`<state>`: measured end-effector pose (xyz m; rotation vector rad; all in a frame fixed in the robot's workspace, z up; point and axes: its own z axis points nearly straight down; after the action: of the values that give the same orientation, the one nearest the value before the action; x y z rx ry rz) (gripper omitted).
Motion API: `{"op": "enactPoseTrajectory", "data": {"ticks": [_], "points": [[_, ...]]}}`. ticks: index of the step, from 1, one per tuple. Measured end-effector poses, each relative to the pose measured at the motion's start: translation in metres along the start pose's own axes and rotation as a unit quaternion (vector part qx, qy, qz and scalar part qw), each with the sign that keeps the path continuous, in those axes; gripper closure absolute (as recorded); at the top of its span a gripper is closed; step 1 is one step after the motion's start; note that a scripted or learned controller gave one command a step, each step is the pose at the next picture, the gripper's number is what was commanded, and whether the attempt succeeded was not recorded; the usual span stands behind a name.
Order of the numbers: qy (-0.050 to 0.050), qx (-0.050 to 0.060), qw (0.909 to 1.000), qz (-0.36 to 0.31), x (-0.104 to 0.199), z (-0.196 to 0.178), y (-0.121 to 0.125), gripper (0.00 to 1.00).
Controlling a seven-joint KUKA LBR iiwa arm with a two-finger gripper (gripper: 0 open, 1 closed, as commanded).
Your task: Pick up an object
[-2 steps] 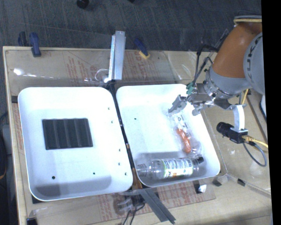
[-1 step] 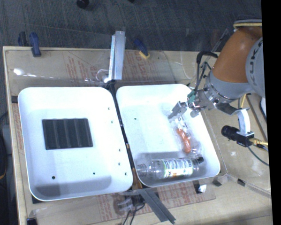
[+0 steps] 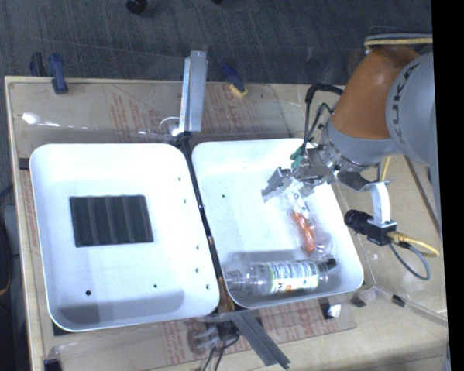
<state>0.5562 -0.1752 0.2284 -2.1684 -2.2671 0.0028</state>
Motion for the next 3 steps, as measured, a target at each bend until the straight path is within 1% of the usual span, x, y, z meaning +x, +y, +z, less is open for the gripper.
{"op": "enactPoseTrajectory", "data": {"ticks": [1, 2, 3], "points": [[0.000, 0.000, 0.9751, -0.222, 0.035, 0.047, 0.025, 0.00], [-0.001, -0.001, 0.9866, -0.163, 0.032, 0.025, 0.028, 0.00], [0.000, 0.000, 0.9924, -0.123, -0.027, 0.121, -0.007, 0.00]]}}
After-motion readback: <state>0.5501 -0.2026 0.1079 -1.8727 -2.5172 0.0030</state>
